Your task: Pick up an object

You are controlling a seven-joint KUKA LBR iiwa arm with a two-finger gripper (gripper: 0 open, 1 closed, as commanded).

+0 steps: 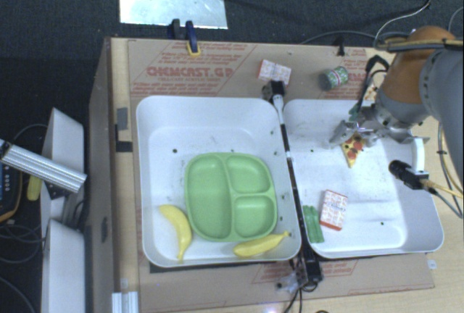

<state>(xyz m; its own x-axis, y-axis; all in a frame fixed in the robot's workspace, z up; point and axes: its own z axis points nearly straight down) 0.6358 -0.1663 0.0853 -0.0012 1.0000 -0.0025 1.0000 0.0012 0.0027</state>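
Red lettering reading "CHEMCAST GP" runs along the brown protective sheet [190, 71] covering the desk, at its far edge behind the left bin. Smaller print beside it is too fine to read.

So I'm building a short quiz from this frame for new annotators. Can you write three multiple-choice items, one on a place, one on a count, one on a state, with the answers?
1. Where does the green divided plate lie?
A. in the left bin
B. in the right bin
C. on the cardboard behind the bins

2. How many bananas are in the left bin?
A. none
B. two
C. four

3. What is between the fingers of the gripper?
A. a banana
B. the green plate
C. a small orange and yellow object

Answers:
1. A, the plate rests on the floor of the left bin.
2. B, one banana lies left of the plate and another along its front edge.
3. C, the small orange and yellow object sits between the fingers above the right bin.
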